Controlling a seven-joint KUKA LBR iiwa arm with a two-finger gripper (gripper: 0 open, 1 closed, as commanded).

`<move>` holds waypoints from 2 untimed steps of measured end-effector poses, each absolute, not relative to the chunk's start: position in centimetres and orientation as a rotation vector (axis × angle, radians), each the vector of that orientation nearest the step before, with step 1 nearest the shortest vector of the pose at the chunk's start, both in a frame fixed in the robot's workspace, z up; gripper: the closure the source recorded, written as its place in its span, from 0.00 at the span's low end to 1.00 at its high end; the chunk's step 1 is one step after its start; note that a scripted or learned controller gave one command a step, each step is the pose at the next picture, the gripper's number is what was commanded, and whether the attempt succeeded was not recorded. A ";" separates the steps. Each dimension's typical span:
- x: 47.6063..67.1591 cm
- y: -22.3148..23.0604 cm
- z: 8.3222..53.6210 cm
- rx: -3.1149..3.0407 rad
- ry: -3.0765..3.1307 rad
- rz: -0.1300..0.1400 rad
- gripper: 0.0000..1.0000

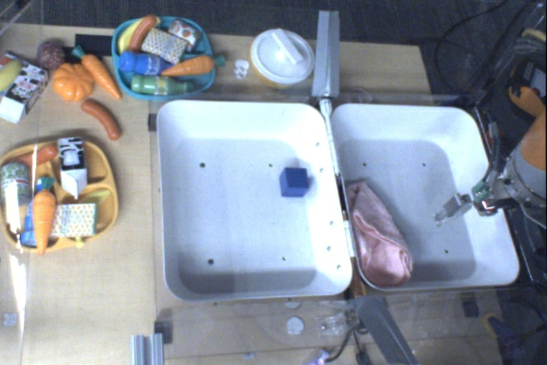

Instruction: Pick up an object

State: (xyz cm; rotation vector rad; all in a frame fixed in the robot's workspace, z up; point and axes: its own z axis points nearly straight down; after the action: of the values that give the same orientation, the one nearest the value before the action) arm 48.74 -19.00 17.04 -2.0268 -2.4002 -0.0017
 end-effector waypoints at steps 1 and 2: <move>53.0 -10.0 9.1 -1.847 -2.559 -0.012 0.00; 58.8 -9.4 9.1 -1.881 -2.535 -0.013 0.00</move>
State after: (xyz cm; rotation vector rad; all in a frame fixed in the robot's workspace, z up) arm 58.81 -9.42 9.11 -1.8813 -2.5354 -0.0127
